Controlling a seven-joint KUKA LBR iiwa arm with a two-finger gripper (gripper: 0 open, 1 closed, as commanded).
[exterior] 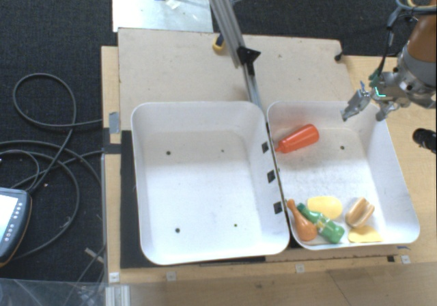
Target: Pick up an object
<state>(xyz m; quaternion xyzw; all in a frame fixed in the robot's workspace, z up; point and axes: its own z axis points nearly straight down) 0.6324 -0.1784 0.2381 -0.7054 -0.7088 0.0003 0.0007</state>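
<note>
— How do the bins look?
— Two shallow, smooth white plastic bins; the left bin (198, 182) and the right bin (392, 161) touch.
— And the claw?
— The gripper (369, 105) hangs over the right bin's far rim, fingers spread wide, holding nothing.
— The objects?
— A tapered orange cylinder (298, 138) near the far-left corner; a green bottle (322, 225) among rounded yellow pieces along the near edge.
</note>
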